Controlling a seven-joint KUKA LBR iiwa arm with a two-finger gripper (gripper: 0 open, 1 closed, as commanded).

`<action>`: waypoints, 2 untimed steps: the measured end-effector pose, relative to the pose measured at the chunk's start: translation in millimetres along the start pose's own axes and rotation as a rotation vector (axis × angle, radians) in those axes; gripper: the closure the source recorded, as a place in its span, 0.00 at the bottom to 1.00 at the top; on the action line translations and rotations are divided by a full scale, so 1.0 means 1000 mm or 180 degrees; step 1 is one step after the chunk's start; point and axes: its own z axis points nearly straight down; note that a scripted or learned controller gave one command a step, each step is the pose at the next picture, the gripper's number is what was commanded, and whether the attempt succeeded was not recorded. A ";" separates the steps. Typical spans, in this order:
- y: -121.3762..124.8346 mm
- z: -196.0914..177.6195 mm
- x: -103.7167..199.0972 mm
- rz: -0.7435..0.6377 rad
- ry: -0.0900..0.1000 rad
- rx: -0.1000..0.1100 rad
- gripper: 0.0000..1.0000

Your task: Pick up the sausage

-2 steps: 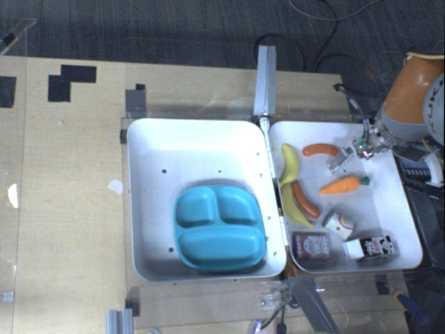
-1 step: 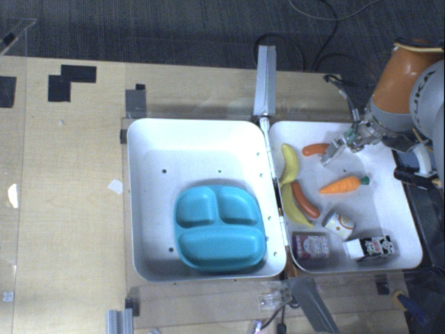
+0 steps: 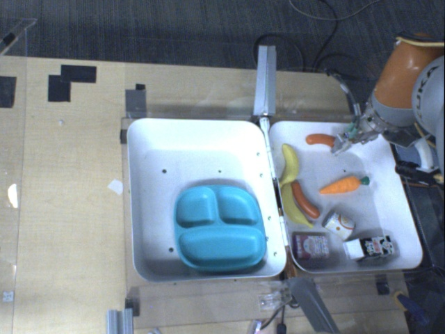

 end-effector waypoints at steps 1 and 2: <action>0.017 -0.113 0.039 -0.0620 0.0019 -0.0001 1.00; -0.087 -0.069 0.054 -0.1261 0.0030 0.0008 1.00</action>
